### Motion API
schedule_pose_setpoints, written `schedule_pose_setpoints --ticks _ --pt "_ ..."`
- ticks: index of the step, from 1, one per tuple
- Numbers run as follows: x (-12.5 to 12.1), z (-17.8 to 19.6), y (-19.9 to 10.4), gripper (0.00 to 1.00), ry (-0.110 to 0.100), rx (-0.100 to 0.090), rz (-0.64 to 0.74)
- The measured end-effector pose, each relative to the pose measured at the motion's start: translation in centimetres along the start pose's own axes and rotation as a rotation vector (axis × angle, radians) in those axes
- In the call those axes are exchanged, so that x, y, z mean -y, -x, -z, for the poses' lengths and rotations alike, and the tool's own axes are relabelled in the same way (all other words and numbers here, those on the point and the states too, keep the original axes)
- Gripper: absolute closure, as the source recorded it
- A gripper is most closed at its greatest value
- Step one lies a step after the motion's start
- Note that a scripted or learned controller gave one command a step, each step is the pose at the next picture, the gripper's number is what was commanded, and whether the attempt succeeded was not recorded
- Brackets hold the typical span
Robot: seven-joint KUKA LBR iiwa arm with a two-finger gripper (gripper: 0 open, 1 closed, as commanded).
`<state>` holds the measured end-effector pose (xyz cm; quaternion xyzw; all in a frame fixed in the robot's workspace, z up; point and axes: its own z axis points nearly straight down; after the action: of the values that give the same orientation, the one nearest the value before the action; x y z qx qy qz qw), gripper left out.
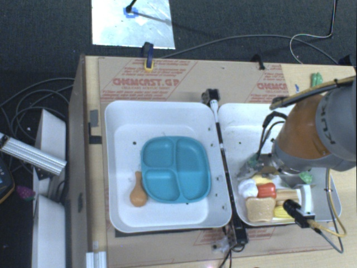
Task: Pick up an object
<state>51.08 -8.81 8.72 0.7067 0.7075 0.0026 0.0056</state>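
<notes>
cardboard-lined table [167,77] bears two white bins. left bin [120,149] holds a teal divided plate [175,169] with a tan wooden spoon [138,192] touching its left edge. right bin [245,121] holds a heap of toy food: a red piece [266,190], a tan bread slice [260,209], white and yellow bits. the grey arm [318,133] hangs over that heap; whether the jaws are spread, i cannot tell.

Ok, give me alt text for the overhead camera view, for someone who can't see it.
A grey and orange robot arm reaches over the right bin, above a heap of toy food. The left bin holds a blue divided plate with a wooden spoon beside it.
</notes>
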Motion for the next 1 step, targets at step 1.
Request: schedule_pose_setpoints --ticks 1 --pt "-4.41 -0.16 1.04 0.0 -0.009 -0.004 0.001"
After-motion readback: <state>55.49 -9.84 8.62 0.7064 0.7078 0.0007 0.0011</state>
